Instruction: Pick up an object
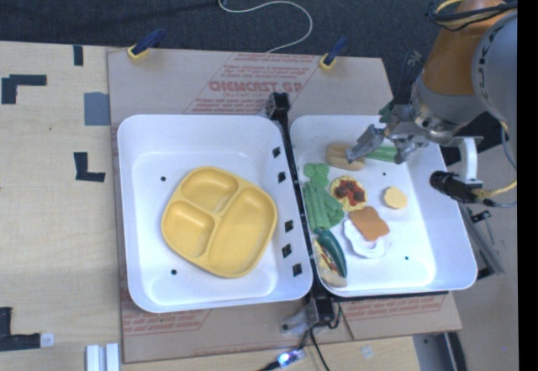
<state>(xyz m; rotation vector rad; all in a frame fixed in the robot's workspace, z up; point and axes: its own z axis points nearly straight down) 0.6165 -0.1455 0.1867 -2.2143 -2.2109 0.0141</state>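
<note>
Two shallow white bins sit side by side on a sheet of brown cardboard (252, 87) that covers the middle of the bench (50, 193). Red printing runs across the cardboard's far strip; it is too blurred to read with confidence. Two clamps with blue and yellow parts, one (145, 43) at the far left corner of the cardboard and one (334, 51) near its far right, sit on its far edge. A thin white cable (269, 12) loops over the dark floor beyond the bench.

The left bin (139, 193) carries a yellow divided plate (220, 220) with three compartments, lying flat near the bin's centre.

The right bin (437, 251) carries the small toy food. A tan bun-like piece (343, 156) lies near the far edge, a green leafy piece (321, 201) runs along the bin's left wall, and a small pizza round (348, 190) sits just beside it. A yellow disc (395, 198) lies apart toward the right. An orange slice on a white piece (368, 229) lies nearer the front, and a dark green vegetable (332, 251) lies at the front left corner.

The pincer (380, 145) hangs low over the far part of the right bin, its fingers spread apart, one finger (366, 143) reaching toward the bun-like piece and a green stick-shaped item (382, 155) lying beneath it. Nothing is seen clamped between the fingers.
</note>
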